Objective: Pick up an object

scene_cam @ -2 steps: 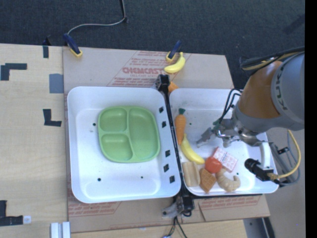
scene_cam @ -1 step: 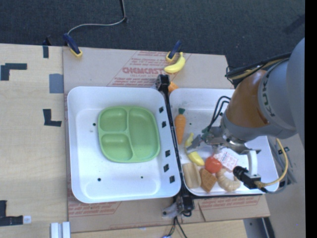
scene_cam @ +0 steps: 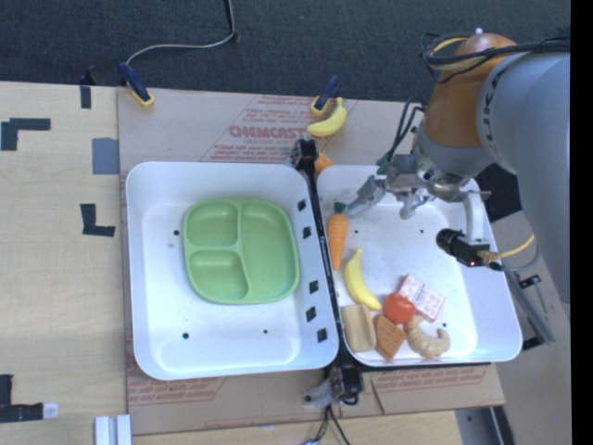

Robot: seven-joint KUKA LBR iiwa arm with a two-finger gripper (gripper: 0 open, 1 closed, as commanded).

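Note:
My gripper (scene_cam: 384, 200) hangs over the back part of the right bin (scene_cam: 482, 295), its two fingers spread apart with nothing between them. Just to its left and in front lies an orange carrot (scene_cam: 337, 237) along the bin's left wall. A yellow banana (scene_cam: 359, 281) sits in front of the carrot. At the bin's front lie a bread roll (scene_cam: 356, 328), an orange wedge (scene_cam: 389, 337), a red tomato (scene_cam: 398, 309), a pink-and-white packet (scene_cam: 424, 297) and a croissant (scene_cam: 429, 342).
The left bin (scene_cam: 153, 276) holds a green divided plate (scene_cam: 241, 251). A black divider (scene_cam: 315, 239) with clips runs between the bins. A yellow clamp (scene_cam: 327, 120) sits on the cardboard behind them. The grey arm (scene_cam: 519, 109) fills the right side.

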